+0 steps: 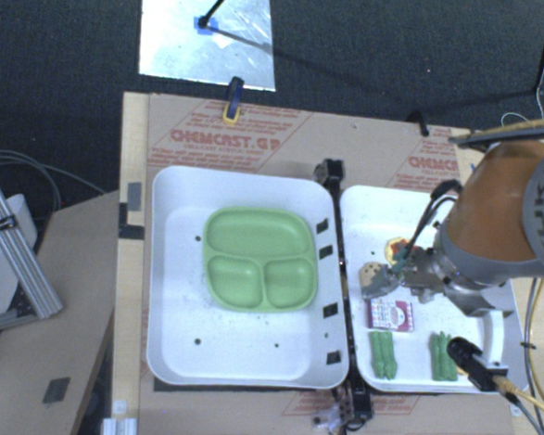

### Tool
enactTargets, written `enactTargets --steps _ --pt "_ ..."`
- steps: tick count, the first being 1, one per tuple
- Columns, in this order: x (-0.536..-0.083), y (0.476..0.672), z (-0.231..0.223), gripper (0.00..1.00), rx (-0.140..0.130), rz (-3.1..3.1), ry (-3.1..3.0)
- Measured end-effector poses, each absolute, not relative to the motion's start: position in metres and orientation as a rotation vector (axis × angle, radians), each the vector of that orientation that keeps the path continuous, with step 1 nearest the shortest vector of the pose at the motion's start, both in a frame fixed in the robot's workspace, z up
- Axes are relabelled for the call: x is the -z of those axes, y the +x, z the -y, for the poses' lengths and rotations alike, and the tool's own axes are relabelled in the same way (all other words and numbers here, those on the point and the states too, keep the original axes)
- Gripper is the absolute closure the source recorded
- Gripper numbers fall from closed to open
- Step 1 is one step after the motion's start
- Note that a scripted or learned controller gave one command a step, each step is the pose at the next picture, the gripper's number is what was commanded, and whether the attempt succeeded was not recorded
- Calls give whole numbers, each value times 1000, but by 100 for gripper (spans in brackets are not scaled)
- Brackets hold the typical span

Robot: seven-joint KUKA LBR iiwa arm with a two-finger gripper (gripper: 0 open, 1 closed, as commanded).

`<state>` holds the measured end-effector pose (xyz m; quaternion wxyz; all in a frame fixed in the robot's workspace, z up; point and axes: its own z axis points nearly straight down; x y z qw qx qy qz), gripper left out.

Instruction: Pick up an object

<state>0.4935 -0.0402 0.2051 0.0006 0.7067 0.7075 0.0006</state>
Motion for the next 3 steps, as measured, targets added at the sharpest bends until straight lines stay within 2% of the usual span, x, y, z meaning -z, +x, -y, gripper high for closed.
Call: enactTargets --steps 3 --pt "-205 494 40 0 -2 -2222 2219"
